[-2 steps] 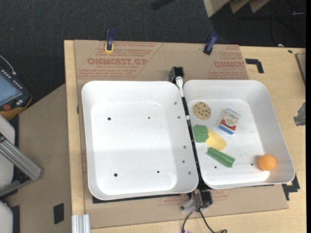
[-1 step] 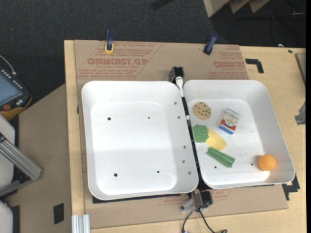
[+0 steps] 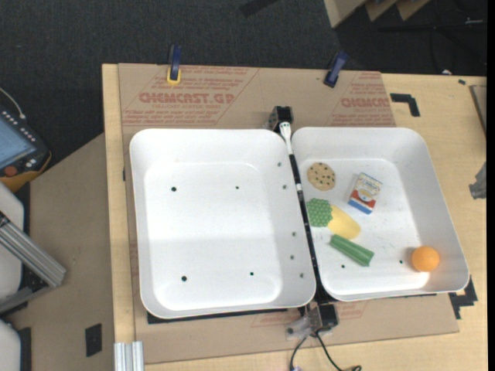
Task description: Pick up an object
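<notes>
Whether the pincer is released or clenched cannot be told. The arm comes in from the right, so the right bin (image 3: 433,176) is its nearer one, and every candidate lies there. The orange ball (image 3: 425,259) is closest to that side. Farther in are a small carton (image 3: 365,192), a cookie (image 3: 321,176) and a touching cluster: green piece (image 3: 318,211), yellow piece (image 3: 343,224), green stick (image 3: 352,250). Likely risks: the ball rolling away, or a grab snagging two clustered pieces.
</notes>
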{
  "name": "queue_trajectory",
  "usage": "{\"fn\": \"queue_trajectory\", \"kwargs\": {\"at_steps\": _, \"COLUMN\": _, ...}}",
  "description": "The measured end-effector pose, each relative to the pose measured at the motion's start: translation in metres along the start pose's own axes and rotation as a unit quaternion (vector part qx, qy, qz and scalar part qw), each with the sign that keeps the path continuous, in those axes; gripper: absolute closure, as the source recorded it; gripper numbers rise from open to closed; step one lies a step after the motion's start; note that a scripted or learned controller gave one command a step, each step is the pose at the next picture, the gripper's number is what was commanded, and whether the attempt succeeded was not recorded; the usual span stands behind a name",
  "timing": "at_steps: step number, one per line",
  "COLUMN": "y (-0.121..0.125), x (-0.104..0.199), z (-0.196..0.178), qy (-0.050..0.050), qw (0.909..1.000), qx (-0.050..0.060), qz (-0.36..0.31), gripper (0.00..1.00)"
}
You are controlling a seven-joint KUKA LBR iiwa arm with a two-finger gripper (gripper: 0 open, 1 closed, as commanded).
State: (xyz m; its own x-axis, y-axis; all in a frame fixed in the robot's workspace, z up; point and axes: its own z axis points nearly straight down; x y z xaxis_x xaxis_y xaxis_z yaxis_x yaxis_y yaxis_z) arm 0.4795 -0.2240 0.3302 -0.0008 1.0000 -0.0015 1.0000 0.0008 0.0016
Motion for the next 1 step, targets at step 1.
{"fn": "queue_trajectory", "kwargs": {"at_steps": 1, "y": -0.0001, "x": 0.0, "z": 0.0008, "qy": 0.0, "qw": 1.0, "qx": 0.0, "qz": 0.0, "gripper": 1.0}}
